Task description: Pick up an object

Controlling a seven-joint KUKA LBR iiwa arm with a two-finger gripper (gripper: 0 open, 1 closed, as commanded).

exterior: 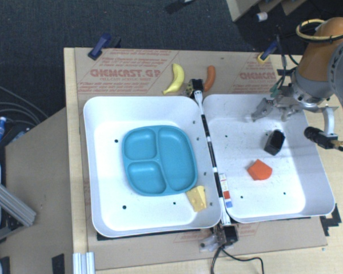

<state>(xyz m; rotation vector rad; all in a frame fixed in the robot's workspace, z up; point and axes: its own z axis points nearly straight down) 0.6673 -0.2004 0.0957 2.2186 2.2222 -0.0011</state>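
Reaching in from two o'clock, the arm hangs over the right bin. The board reads "CHEMCAST GP" at twelve o'clock. The gripper hovers above the bin floor; its spread cannot be told. A black block and orange wedge lie at its six o'clock.

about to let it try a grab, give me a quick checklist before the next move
1. Targets in right bin: orange block and black object lie apart: ok.
2. Gripper over right bin, near its back edge, not above either object: not ok.
3. Nothing between its fingers: ok.
4. Fingers wide enough for the block: cannot tell.
5. Blue plate and yellow piece sit in left bin, out of the way: ok.
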